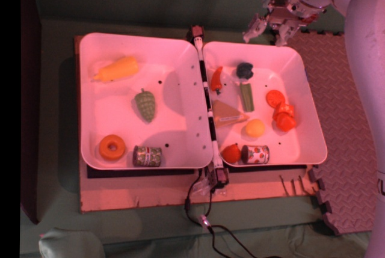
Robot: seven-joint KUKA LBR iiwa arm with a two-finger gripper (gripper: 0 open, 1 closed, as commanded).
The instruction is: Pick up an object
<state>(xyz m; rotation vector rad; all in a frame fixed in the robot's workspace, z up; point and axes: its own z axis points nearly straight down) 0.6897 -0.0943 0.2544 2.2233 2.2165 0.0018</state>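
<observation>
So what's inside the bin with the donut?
The left bin holds four things: the orange donut, a small can lying beside it, a green bumpy fruit in the middle, and a yellow-orange vegetable at the far corner. Whatever lies beneath them is hidden.

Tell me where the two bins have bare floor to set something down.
Left bin: bare in the middle and right, between the yellow pepper, green pinecone-like piece and the divider. Right bin: a patch between the orange ball, soup can and tomatoes. Its left side by the sandwich is crowded.
</observation>
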